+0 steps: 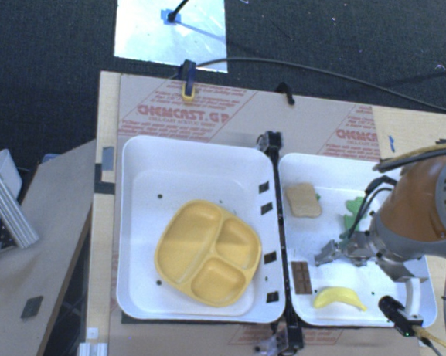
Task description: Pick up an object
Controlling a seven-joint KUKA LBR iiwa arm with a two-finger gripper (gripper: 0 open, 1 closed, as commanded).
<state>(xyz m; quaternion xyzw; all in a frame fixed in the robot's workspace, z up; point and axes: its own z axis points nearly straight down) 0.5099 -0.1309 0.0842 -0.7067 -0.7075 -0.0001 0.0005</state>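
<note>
In the right bin (329,164) lie a yellow banana (340,299) near the front, a brown chocolate-like bar (301,277) at the front left, a tan slice of bread (304,200) at the back left, and a green item (354,210) partly hidden behind the arm. My gripper (326,254) hangs low over the middle of this bin, pointing left. It is just above the banana and to the right of the brown bar. I see nothing held in it.
The left bin (202,150) holds a yellow divided plate (209,251). Black clips (266,208) line the wall between the two bins. The grey and orange arm (422,206) covers the right side of the right bin.
</note>
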